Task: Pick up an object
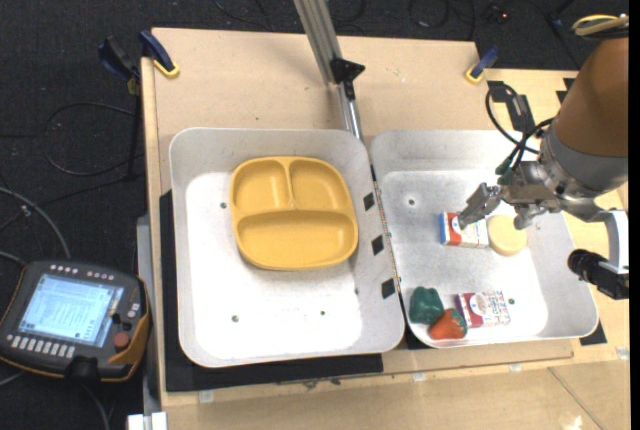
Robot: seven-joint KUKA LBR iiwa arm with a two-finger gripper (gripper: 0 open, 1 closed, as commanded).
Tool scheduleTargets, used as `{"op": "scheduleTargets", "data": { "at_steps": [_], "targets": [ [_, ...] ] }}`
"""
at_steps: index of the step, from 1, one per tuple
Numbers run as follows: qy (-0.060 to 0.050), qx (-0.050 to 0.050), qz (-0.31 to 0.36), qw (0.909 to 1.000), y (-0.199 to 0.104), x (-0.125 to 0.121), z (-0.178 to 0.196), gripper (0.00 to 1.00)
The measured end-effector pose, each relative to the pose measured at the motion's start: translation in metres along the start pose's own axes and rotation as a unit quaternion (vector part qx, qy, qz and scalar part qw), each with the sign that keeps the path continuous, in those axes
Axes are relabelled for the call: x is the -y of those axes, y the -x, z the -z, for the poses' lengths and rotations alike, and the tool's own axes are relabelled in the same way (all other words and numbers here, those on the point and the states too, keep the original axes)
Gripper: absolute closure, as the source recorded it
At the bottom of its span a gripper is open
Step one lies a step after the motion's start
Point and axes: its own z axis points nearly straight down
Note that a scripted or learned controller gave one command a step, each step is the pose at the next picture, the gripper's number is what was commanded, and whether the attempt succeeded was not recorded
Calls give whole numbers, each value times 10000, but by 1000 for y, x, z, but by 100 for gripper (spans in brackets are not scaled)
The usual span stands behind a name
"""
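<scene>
My gripper hangs over the middle of the right bin, its two fingers spread apart and nothing between them. Just below its left finger lies a small white carton with red and blue print. A pale yellow round piece touches the carton's right end, under the right finger. At the bin's front edge sit a green object, a red strawberry-like piece and a red-and-white carton, close together.
The left bin holds a yellow divided plate. A slanted metal pole runs down to the seam between the bins. A teach pendant lies off the bench at the lower left.
</scene>
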Motion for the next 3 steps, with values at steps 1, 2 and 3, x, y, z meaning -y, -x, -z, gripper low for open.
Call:
{"op": "scheduleTargets", "data": {
  "at_steps": [1,2,3],
  "targets": [
    [1,0,-3,10000,0,0,0,0],
    [-21,-1,-8,10000,-2,3,-43,0],
    [-19,-2,-8,10000,-5,0,-88,0]
  ]
}}
